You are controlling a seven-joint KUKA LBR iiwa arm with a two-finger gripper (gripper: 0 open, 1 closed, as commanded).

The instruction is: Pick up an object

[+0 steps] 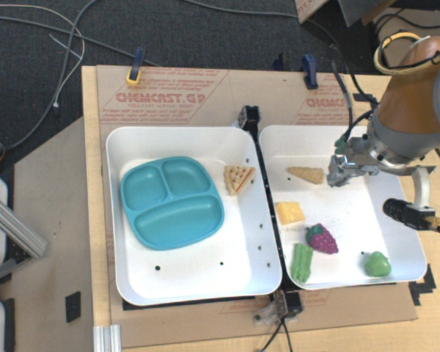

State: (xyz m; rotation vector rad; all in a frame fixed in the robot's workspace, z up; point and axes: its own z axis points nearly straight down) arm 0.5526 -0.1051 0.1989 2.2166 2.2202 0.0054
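- Light is even and fairly bright, with no hard glare on the two white bins [198, 284].
- The bins' white floors look close to washed out; their rims barely stand apart from the floor.
- Shadows are soft and short: a faint one hugs the teal plate [172, 200] along its lower edge.
- The dark floor above the bins stays dim and grainy.
- Focus is soft overall; the print on the cardboard [161, 94] above the bins reads blurred.
- The arm [411, 101] to the right of the bins looks slightly smeared.
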